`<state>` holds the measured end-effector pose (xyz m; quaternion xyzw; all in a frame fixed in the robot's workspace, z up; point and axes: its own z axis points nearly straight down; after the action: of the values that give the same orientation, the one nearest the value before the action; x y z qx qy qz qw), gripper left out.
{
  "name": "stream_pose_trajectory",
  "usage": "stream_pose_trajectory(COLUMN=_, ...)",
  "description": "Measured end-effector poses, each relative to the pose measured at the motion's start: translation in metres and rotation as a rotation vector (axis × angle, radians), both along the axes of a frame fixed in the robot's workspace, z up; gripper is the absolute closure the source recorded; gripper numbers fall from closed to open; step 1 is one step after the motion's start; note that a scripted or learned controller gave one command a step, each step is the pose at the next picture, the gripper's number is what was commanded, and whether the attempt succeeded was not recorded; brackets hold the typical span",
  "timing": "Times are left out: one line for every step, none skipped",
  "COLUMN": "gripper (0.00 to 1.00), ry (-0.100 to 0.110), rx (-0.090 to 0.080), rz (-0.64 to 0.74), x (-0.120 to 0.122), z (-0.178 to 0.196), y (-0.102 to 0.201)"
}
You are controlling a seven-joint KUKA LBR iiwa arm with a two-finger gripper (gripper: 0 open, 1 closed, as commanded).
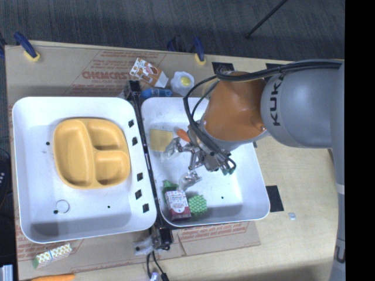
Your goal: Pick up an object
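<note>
The gripper point(186, 167), fingers spread and nothing held between them, is positioned in the right bin point(249, 180) just above the red packet point(177, 204).

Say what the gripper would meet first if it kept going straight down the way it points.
Probably bare floor of the right bin: the gripper points down left, between the yellow block and the red packet. Depth is unclear.

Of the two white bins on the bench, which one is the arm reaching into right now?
The right bin, under the gripper, with small items like a red packet. The left bin holds a yellow divided tray.
</note>
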<state>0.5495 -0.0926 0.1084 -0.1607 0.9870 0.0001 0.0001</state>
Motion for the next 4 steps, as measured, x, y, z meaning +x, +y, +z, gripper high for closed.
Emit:
stream_pose_trajectory(gripper=0.0, ry=-0.001, rx=0.0, rz=0.174, x=0.108, z=-0.015, y=-0.01)
stream_pose_trajectory(gripper=0.0, ry=0.001, rx=0.0, rz=0.005, x=0.098, z=-0.016, y=0.001)
stream_pose_trajectory(gripper=0.0, ry=0.002, rx=0.0, rz=0.14, x=0.072, z=-0.016, y=-0.015)
stream_pose_trajectory(gripper=0.0, ry=0.004, rx=0.001, rz=0.568, x=0.061, z=-0.017, y=-0.01)
